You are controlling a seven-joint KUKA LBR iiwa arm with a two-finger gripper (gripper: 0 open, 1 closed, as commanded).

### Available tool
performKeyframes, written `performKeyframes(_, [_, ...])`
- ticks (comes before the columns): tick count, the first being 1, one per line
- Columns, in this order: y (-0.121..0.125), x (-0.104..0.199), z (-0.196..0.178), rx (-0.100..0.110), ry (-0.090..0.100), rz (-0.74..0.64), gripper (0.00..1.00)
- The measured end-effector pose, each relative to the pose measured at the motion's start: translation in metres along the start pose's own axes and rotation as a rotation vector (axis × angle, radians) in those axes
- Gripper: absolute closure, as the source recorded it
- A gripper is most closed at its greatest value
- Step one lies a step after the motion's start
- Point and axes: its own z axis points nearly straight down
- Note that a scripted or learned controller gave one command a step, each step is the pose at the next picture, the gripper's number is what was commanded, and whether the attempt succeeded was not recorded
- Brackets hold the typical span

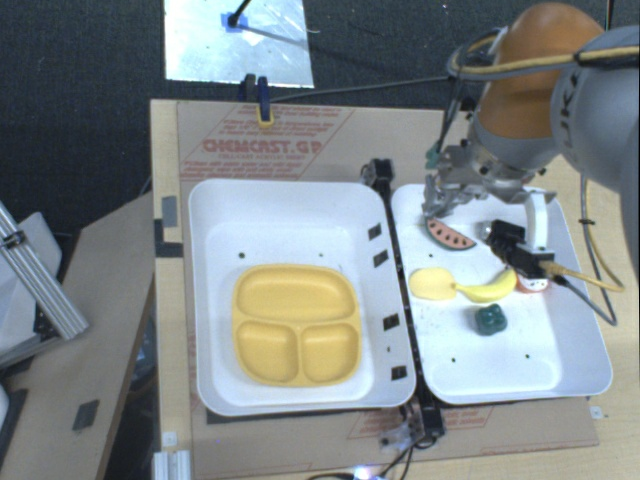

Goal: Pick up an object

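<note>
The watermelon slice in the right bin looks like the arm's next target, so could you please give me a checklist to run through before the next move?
1. Hand over the right bin: ok.
2. Hand above the watermelon slice: ok, just up-left of it.
3. Slice free of neighbours: ok, apart from the banana and yellow round piece.
4. Finger opening: cannot tell.
5. Slice held: not ok, it lies on the bin floor.
6. Cable beside banana clear of the path: cannot tell.

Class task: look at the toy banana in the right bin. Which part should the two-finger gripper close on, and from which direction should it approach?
Grip the banana across its narrow curved middle, coming straight down from above. It lies flat on the right bin's floor, so the fingers should straddle its width. Its left end sits against the pale yellow piece, so the middle is probably safer.
</note>
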Motion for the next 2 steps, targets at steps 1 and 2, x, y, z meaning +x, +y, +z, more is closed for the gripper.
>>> performKeyframes(1, [-0.007, 0.058, -0.003, 0.0, 0.001, -0.001, 1.0])
performKeyframes(2, [-0.01, 0.104, -0.001, 0.0, -0.001, 0.002, 1.0])
